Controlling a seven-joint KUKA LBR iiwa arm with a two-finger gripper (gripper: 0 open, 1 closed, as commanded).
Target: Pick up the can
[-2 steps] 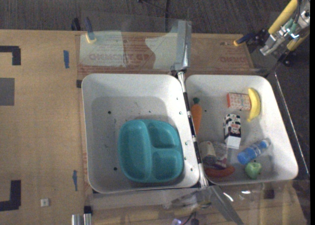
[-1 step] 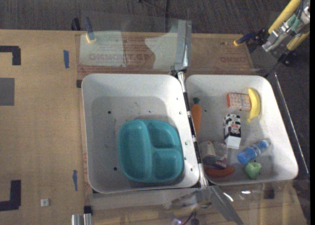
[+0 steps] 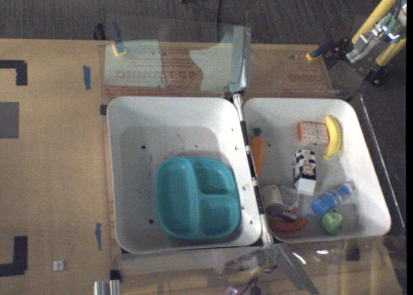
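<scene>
While the end effector (image 3: 392, 24) sits top right, grip unreadable, the right bin (image 3: 371, 177) holds 1 can (image 3: 279, 198) and 1 banana (image 3: 332, 135).

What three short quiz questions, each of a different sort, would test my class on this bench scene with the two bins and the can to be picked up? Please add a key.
1. True or false: the teal divided tray lies in the left bin.
2. Multiple choice: what touches the can on its near side? A) banana B) red sausage C) carrot
3. Fill in: the green apple sits just below the blue ____.

Key:
1. True.
2. B, the red sausage; the banana and carrot lie farther back in the right bin.
3. Bottle.
</scene>
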